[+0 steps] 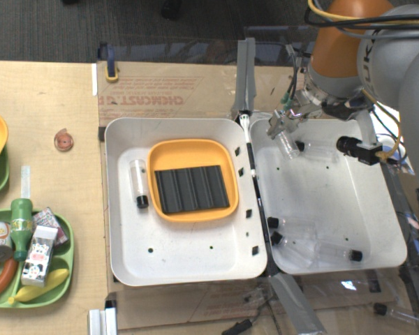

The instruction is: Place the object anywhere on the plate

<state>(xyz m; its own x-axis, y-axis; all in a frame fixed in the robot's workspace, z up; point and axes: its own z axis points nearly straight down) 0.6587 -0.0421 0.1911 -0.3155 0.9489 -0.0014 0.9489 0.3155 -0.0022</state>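
Note:
An orange plate (193, 155) lies in the left bin (126, 250). A black ridged rectangular object (193, 189) rests flat on the plate, covering its middle and front. My gripper (281, 126) hangs over the far left corner of the right bin (335, 201), well away from the plate. Nothing can be seen held in it. A small clear tube with a black cap (293, 145) lies just below the gripper.
A clear tube with a black cap (137, 182) lies in the left bin beside the plate's left rim. Clear tubes with black caps (318, 248) lie at the right bin's near edge. A green tray of toy food (28, 257) sits on the bench at the left.

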